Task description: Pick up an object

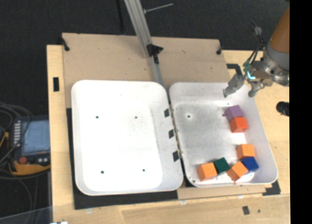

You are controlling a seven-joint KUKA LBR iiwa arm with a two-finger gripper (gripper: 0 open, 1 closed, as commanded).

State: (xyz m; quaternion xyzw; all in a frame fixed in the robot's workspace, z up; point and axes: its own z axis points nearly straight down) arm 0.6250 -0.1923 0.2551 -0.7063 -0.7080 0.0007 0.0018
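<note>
Your gripper [242, 85] is up at the top-right corner of the right bin [204, 120], hanging over the rim w/ its 2 fingers [233, 86] spread well apart, nothing between them. 1 finger points down-left over the bin wall, the other sits toward the bench side. The orange band [279, 32] of the arm shows just above the wrist at the right edge.

Nearest to you: a purple block [233, 111] just below the gripper, apart from it, and touching that on its lower side a red-orange block [238, 124]. Both lie along the right bin's right side.

Further down the same side, an orange block [245, 150] w/ a blue block [249, 163] right under it, touching. Next to the blue 1, toward the left, another orange block [238, 170]. Then a dark green block [222, 165] and, touching it on the left, 1 more orange cube [207, 171]. That's 7 blocks, the lower 5 clustered along the bottom-right corner of the right bin.

Left bin [119, 135] sits beside the right 1, edges nearly touching, on the bench [141, 57]. A grey metal post [139, 20] slants up from between the 2 bins' top edges. Far left, off the bench, a handheld pendant [31, 142] w/ a bluish screen and cables.
</note>
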